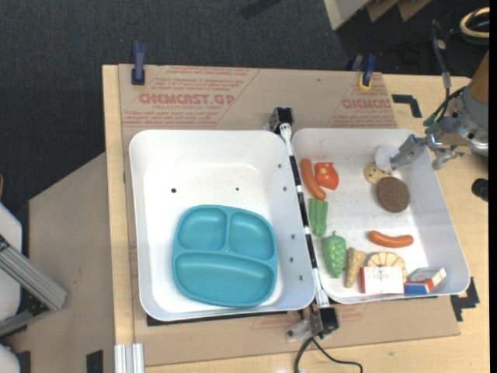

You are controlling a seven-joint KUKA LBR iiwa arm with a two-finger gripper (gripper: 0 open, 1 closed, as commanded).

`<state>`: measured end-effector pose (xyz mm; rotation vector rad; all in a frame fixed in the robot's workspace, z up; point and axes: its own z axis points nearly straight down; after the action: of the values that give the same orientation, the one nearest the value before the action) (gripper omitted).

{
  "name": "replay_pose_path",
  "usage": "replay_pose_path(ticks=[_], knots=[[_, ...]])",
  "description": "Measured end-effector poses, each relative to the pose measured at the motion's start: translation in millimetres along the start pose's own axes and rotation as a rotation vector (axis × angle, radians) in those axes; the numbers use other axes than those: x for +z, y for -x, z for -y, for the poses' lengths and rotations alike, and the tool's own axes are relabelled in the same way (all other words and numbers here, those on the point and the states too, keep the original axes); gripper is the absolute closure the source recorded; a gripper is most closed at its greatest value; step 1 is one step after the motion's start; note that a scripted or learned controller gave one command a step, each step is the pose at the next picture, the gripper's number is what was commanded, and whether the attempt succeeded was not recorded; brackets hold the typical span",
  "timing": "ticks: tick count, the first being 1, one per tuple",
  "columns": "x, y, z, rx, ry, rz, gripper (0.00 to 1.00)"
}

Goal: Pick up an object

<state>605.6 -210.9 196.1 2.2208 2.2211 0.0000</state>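
My gripper reaches in from the right over the far right corner of the right bin. Its tip hangs just above and to the right of a small tan and white piece. A brown round patty lies just below that. Also in this bin lie an orange carrot, a red tomato, a green pod, a green pepper, a corn cob, a hot dog and a small food box. Nothing shows in the gripper.
The left bin holds a teal divided plate. A red, white and blue carton lies at the right bin's near right corner. The bins stand on a cardboard sheet held by clamps at the far edge.
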Motion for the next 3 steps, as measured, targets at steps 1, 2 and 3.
replay_pose_path(ticks=[1,2,3], knots=[[117,4,5,-0.001,-0.007,-0.010,0.00],[111,-12,24,0.001,-0.004,-0.002,0.00],[100,-11,23,0.001,0.001,0.000,1.00]])
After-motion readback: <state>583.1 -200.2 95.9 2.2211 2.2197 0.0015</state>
